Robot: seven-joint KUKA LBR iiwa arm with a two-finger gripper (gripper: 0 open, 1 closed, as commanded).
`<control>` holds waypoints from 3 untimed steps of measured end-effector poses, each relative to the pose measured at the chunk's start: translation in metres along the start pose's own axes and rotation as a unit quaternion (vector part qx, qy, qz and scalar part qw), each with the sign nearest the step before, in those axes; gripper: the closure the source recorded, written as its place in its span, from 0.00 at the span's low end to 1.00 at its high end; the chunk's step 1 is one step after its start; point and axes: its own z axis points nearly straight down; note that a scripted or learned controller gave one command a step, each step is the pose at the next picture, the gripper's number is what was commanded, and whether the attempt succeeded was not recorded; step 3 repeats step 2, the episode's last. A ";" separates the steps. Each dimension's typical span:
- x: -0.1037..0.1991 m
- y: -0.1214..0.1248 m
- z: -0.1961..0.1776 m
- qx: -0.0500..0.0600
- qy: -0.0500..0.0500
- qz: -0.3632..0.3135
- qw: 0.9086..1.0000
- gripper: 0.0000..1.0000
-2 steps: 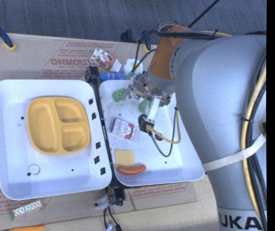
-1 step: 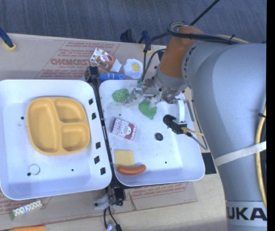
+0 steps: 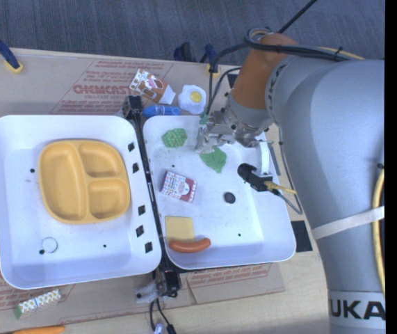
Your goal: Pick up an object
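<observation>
As I judge it, the main risk is a missed or glancing pinch. The green leafy piece (image 3: 215,161) looks thin and lies flat on the floor of the right bin (image 3: 254,223), so the pincer (image 3: 209,139) could close above it or just push it across the white plastic. Coming down a little too far left could nudge the second green piece (image 3: 174,138) instead. The bin's far wall is close behind the pincer, so a tilted approach might scrape it. I cannot tell whether the pincer is open or closed, because its metal parts blur together, and I see nothing held in it.

The leafy piece lies in the far half of the right bin, just beside the pincer on its near side and slightly to the right. The red-and-white packet (image 3: 178,186), yellow slice (image 3: 179,227) and sausage (image 3: 189,244) lie nearer and to the left, well apart from the pincer.
</observation>
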 end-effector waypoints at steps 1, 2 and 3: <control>0.000 0.000 0.000 0.000 0.000 0.000 1.000 0.00; -0.018 -0.015 0.011 0.001 0.000 -0.111 0.994 0.00; -0.018 -0.015 0.011 0.001 0.000 -0.111 0.994 0.00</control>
